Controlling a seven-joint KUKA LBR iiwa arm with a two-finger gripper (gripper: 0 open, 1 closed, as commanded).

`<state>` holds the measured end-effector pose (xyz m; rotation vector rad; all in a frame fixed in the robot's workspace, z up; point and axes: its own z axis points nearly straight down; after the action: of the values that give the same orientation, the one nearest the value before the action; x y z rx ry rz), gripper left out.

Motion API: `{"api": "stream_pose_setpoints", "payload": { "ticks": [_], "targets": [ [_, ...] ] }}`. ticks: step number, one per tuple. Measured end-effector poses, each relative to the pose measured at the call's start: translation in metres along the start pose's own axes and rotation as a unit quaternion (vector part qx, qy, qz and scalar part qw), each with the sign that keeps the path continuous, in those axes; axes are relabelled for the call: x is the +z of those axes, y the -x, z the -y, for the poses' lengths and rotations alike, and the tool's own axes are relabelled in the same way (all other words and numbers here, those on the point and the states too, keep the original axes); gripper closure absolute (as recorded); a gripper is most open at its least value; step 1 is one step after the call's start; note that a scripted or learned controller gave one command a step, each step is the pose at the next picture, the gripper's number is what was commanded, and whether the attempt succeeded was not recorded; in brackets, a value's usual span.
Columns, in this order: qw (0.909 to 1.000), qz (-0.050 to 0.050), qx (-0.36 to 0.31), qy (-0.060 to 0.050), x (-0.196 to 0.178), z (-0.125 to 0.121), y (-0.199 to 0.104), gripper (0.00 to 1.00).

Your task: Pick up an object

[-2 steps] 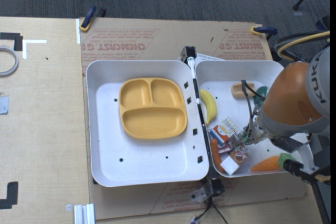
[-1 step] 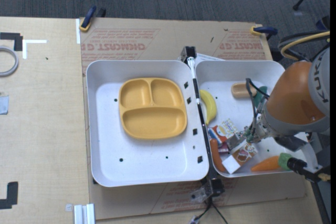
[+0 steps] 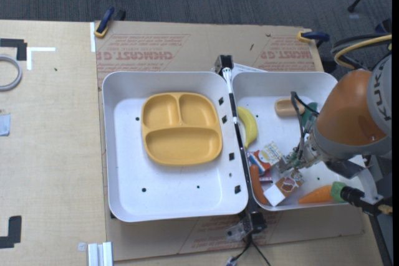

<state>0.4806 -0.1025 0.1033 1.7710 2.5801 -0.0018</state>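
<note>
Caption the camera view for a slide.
Grey-and-orange arm's gripper low among right white bin's clutter; yellow divided plastic plate in left white bin.

You can read red mirrored print on the brown cardboard sheet (image 3: 146,47) under the bins: it looks like "CHEMAST", inverted. White letters "KU" show on the grey arm housing (image 3: 384,96). The small packets' print is illegible.

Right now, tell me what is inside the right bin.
The right bin holds a banana, a tan block, a carrot, a small packet and a red item. The arm covers the far-right part.
</note>
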Motion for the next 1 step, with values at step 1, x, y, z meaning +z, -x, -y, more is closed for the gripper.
{"api": "stream_pose_setpoints", "payload": {
  "ticks": [1],
  "targets": [
    [0.9972,-0.005,-0.075,-0.001,-0.0897,-0.0261,-0.0705,1.00]
  ]
}}
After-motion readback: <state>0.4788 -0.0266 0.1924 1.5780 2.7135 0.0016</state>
